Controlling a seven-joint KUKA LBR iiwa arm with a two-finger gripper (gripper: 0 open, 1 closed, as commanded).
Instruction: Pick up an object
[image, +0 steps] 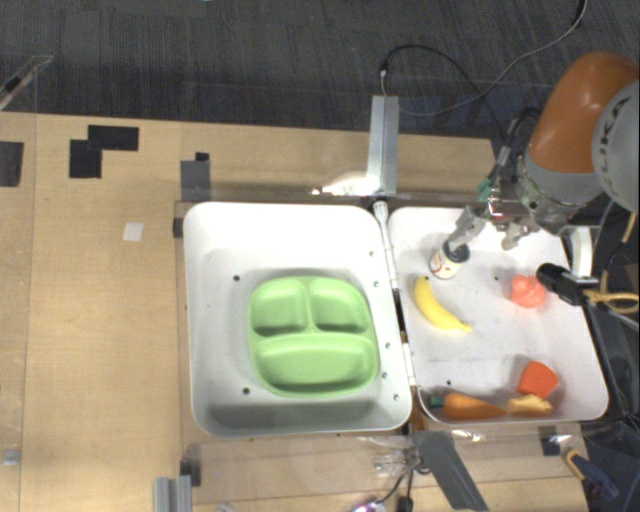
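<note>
Claw low in right bin, above banana; finger state unclear

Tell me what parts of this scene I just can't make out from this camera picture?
- End effector, camera view: too small and blurred to tell how its tip is set.
- Carrot and the pale item beside it: they lie along the right bin's near wall, and the pale one is too small to identify.
- Arm: cut off by the right edge.
</note>
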